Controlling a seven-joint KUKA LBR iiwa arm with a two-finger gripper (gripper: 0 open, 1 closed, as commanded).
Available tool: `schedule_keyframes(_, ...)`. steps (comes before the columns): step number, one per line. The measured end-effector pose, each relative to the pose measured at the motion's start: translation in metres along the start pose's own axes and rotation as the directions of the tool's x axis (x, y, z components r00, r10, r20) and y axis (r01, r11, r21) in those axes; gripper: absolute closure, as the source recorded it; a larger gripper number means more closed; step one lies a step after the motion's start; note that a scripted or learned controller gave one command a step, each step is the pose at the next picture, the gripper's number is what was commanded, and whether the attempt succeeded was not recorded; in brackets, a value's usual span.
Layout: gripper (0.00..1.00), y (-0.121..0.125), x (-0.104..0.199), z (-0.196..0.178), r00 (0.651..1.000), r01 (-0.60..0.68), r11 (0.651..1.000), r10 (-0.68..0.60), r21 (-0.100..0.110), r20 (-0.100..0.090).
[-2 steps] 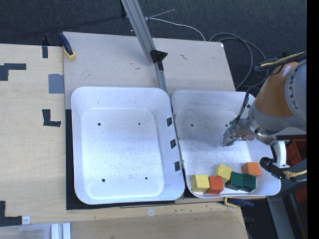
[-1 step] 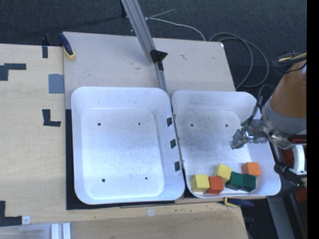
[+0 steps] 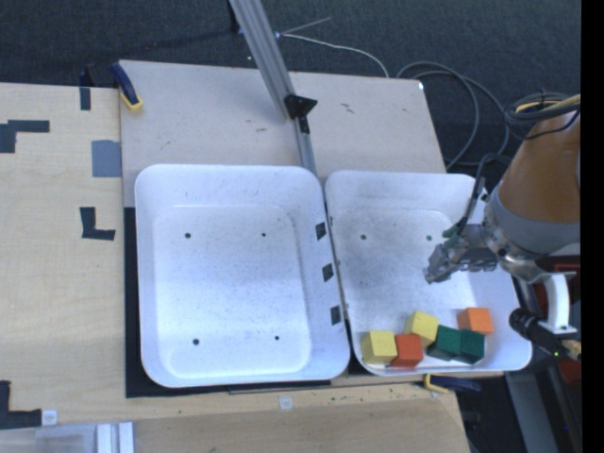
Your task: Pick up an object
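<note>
Left bin (image 3: 226, 182) sits just left of the right bin (image 3: 396, 189), walls touching along the middle. All blocks sit in the right bin, bunched along its near edge: yellow block (image 3: 381, 345) furthest left, orange-red block (image 3: 409, 350) touching it, a second yellow block (image 3: 424, 326) just behind, green block (image 3: 460, 343) to the right, orange block (image 3: 477, 320) behind that, near the bin's right wall. Gripper (image 3: 442, 266) hangs over the right bin's middle, above and apart from the cluster, nothing between its fingers; cannot tell how they're set. Blocks look small, light, rigid, flat-sided, probably easy to pinch across opposite faces. Orange block looks least crowded, likely best pick; left three are packed tight.
</note>
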State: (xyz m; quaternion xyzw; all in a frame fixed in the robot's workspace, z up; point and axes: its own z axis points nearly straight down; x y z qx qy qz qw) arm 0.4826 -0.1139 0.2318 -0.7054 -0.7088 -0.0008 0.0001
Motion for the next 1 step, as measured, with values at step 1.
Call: schedule_keyframes(1, 1.00, 0.0013, 0.0539, -0.1162, 1.000, 0.002, 1.000, -0.002, -0.006, 0.001)
